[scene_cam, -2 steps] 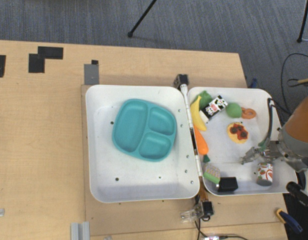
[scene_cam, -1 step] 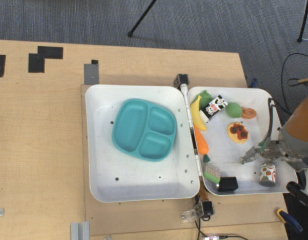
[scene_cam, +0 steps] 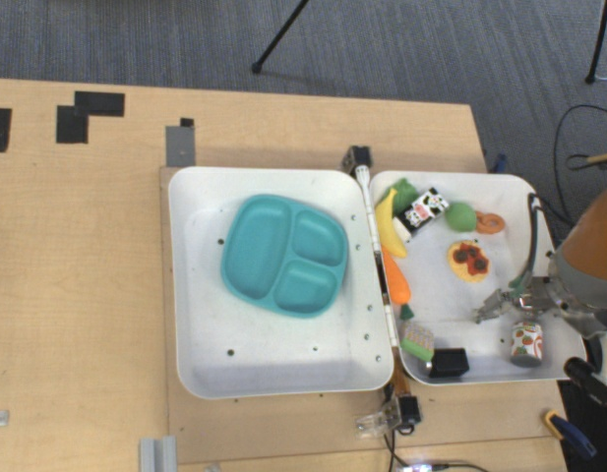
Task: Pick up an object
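In the camera view the right bin [scene_cam: 500, 187] holds several small things. A yellow banana [scene_cam: 387, 229] and an orange carrot [scene_cam: 396, 281] lie along its left wall. A black-and-white cow toy [scene_cam: 422, 209], a green ball [scene_cam: 461, 216] and a round pizza toy [scene_cam: 469, 260] lie further back. A small printed can [scene_cam: 525, 342] stands near the front right. My gripper [scene_cam: 513, 304] reaches in from the right and hangs just behind the can, with bare bin floor under its tip.
The left bin [scene_cam: 195, 293] carries a teal divided plate [scene_cam: 283, 254]. A black block [scene_cam: 449, 363] and a green piece [scene_cam: 417, 342] sit at the right bin's front left corner. A clamp [scene_cam: 359, 157] stands where the bins meet at the back. The arm's orange band [scene_cam: 590, 246] is at the right edge.
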You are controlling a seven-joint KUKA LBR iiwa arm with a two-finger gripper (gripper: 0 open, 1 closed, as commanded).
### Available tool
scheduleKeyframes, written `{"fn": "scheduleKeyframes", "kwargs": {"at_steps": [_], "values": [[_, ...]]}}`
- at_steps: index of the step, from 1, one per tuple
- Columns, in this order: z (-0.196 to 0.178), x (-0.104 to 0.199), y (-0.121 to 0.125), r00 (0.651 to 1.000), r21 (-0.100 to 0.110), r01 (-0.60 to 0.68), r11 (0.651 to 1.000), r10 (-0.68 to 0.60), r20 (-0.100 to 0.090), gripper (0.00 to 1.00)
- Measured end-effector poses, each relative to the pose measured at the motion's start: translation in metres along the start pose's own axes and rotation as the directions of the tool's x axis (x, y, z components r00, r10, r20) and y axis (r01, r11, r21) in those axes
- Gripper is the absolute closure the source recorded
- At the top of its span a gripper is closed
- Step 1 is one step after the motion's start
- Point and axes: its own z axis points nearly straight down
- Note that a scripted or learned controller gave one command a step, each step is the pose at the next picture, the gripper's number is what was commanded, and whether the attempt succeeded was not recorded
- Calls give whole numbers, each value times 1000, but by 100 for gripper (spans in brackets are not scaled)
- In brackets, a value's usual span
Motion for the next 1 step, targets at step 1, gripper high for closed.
{"fn": "scheduleKeyframes", "kwargs": {"at_steps": [1], "values": [[0, 0, 0, 1000, 0, 0, 1000, 0, 0, 0]]}}
